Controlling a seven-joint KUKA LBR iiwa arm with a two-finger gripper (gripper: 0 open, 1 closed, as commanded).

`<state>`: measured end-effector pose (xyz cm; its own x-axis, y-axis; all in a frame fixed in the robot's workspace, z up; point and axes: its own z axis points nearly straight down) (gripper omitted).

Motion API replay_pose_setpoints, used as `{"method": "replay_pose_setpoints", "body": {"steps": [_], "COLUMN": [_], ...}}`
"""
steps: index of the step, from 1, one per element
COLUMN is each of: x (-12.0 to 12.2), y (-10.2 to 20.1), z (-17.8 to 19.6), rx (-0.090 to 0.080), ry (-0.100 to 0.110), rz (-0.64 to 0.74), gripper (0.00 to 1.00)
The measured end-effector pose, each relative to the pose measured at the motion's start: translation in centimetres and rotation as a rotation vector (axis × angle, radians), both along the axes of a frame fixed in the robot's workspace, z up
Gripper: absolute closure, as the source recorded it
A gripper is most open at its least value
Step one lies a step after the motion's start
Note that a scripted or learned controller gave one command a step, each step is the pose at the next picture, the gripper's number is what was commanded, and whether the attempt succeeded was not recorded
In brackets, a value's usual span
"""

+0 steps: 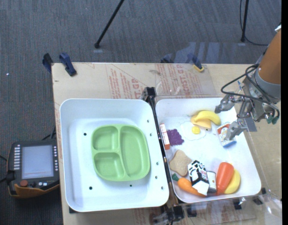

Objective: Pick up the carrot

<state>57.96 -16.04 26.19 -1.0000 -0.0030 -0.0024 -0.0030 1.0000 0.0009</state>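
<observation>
1. The tool [234, 127] hangs over the far part of the right bin [253, 159], just above a small white, red and blue packet [226, 136]. Whether it is open or closed I cannot tell from this angle, and nothing can be made out as gripped.
2. The carrot [186, 186] lies well apart from the tool, down and to the view's left of it, in the bin's near corner by the dividing wall. It rests flat, with its greenish end pointing away from the tool.
3. Between the tool and the carrot lie a fried egg [193, 130] and a bread slice [180, 163]. A black-and-white carton [199, 175] touches the carrot on the side facing the tool.
4. It looks like a toy: probably light, stiff and smooth, so it is likely to slip or roll out of a loose pinch.
5. The best hold is probably across the thick middle of the body, closing at right angles to its length. The carton leaves little room on that flank.
6. An orange-red pepper-like piece [224, 175] lies nearer the tool and could be mistaken for the target.
</observation>
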Motion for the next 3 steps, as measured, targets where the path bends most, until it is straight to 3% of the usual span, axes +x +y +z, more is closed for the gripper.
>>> {"method": "replay_pose_setpoints", "body": {"steps": [1, 2, 3], "x": [-10.6, -2.5, 5.1], "y": [-4.2, 2.6, 4.2], "z": [-14.2, -13.4, -14.5], "rx": [0.005, 0.004, 0.002], "ry": [0.019, -0.002, -0.002], "rz": [-0.060, -0.017, -0.042], "gripper": [0.00, 0.00, 0.00]}}
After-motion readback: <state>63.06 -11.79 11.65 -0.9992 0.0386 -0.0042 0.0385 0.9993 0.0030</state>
